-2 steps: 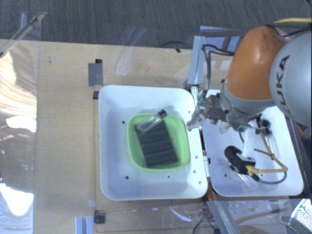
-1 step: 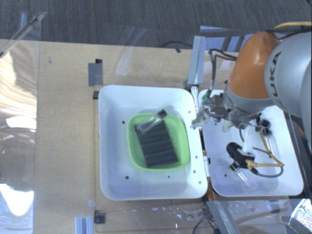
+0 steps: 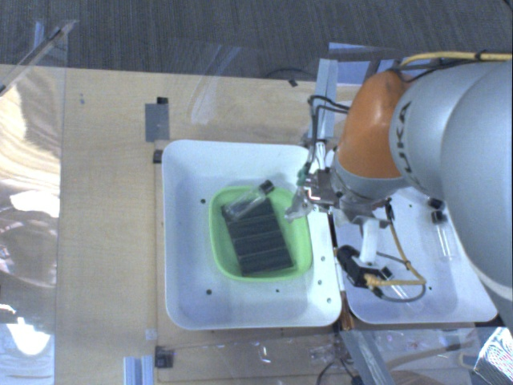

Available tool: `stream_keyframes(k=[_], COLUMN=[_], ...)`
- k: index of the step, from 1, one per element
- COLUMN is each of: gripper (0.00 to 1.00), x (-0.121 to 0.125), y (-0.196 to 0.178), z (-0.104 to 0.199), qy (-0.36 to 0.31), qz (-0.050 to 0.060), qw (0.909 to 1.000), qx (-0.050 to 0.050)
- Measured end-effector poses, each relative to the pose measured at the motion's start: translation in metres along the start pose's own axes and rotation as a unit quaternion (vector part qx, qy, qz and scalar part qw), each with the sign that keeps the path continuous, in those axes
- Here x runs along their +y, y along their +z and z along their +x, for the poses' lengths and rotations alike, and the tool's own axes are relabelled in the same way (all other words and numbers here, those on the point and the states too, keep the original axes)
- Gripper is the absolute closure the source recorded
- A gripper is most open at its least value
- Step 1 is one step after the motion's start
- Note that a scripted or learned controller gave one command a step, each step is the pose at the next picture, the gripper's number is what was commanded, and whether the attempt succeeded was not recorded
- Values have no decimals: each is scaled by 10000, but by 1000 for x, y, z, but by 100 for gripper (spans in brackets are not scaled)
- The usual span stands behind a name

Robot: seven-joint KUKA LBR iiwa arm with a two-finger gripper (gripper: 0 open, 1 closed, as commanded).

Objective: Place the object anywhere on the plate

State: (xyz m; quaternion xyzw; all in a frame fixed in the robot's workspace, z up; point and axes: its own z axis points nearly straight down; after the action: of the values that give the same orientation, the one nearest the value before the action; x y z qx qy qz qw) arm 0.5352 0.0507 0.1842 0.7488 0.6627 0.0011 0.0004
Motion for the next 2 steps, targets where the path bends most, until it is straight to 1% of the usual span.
stream_keyframes(k=[1,2], gripper=[0,100], x=[11,12], y=[-45,-56], z=[-52,-50], qy=[-366,-396], qz=[-26,-53], qw=[9993,9992], qx=[-2,2])
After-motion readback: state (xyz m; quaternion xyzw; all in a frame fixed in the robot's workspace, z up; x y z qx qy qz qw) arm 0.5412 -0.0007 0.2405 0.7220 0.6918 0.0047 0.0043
